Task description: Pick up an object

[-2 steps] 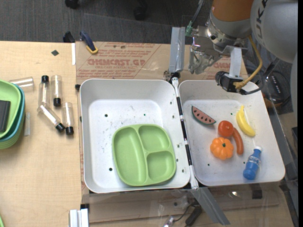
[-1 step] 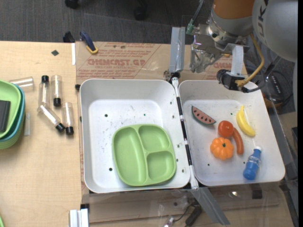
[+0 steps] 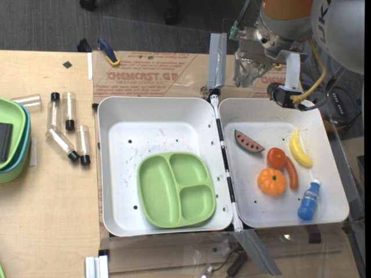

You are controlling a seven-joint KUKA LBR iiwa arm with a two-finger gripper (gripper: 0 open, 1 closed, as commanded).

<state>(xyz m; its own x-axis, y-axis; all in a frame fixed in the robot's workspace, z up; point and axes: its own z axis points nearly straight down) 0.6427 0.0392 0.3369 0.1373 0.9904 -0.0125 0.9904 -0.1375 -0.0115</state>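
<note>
The right bin holds several toys: a watermelon slice, a yellow banana, a red tomato, a red sausage, an orange pumpkin and a blue bottle. My gripper hangs high above the back rim of that bin, behind the watermelon slice. Its fingers stand open with nothing between them. No toy touches it.
The left bin carries a green divided plate. Several clear vials lie on the wooden bench to the left, beside stacked green trays. Printed cardboard lies behind the bins. A metal divider stands between them.
</note>
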